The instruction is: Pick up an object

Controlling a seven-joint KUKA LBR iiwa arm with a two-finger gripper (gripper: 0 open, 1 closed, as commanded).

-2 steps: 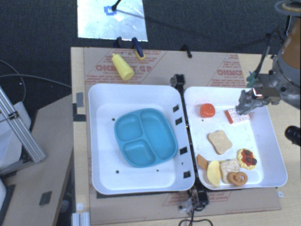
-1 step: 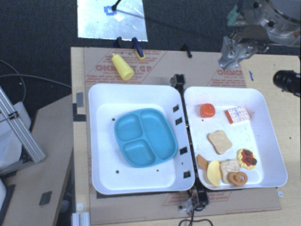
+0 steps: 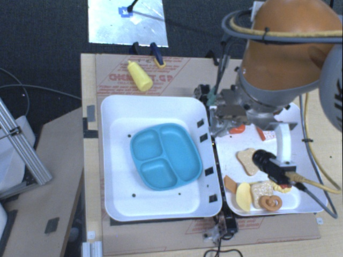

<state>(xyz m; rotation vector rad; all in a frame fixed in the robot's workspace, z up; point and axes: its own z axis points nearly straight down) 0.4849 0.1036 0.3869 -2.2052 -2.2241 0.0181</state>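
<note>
Gripper (image 3: 228, 123) low in the right bin (image 3: 305, 210).
We couldn't tell its finger state; we judged it should centre on the red piece (image 3: 238, 128) before closing.

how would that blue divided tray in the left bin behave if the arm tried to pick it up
The blue divided tray looks like rigid moulded plastic, so it would probably stay stiff and feel light. It lies flat on the left bin, so its low rim likely gives little to pinch. Its glossy surface may be slippery.
</note>
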